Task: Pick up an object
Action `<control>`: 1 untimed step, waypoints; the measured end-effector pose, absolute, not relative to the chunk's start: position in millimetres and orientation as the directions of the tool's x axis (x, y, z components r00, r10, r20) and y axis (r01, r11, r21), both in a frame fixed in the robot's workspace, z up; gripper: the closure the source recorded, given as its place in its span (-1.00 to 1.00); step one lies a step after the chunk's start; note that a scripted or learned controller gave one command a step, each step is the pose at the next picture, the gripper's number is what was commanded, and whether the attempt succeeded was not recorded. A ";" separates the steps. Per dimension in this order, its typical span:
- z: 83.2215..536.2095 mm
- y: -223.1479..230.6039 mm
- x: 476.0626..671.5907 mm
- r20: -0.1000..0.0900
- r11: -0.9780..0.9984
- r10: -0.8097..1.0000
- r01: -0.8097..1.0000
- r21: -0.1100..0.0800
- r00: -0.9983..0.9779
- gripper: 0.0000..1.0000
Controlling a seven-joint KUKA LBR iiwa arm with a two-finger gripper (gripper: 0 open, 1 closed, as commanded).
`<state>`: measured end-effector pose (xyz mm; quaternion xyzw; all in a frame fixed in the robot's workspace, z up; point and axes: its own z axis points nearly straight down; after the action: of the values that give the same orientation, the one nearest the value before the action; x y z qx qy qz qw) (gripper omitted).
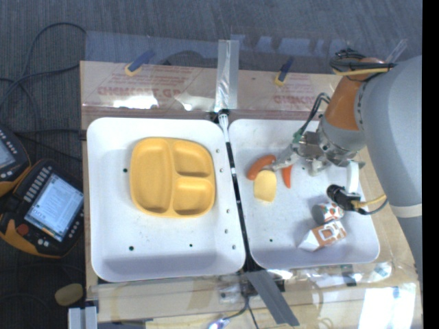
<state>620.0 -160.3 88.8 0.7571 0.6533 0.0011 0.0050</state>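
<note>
My gripper (297, 163) hangs low over the upper middle of the right bin (357, 252), under the orange wrist band (343, 105). Its fingers stand apart, and I see nothing between them. One fingertip (281, 161) nearly touches the right end of a red-orange sausage-shaped piece (260, 166). A small orange carrot-like piece (286, 176) lies just below that fingertip. A pale yellow rounded object (265, 187) rests under the red piece. Two white-and-orange blocks (331, 212) (326, 234) sit at the bin's lower right.
The left bin (110, 238) holds a yellow divided tray (173, 177). A ridge (233, 184) separates the bins. The grey arm (401, 136) covers the right bin's right side. A cable (357, 201) loops near the upper block. A handheld pendant (48, 208) lies off the bench at left.
</note>
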 end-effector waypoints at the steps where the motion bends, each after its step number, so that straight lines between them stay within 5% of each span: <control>1: 99.4 -161.3 620.2 -0.012 -0.144 0.989 0.989 0.009 0.144 1.00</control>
<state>620.2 -161.3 99.4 0.7564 0.6541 -0.0013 0.0073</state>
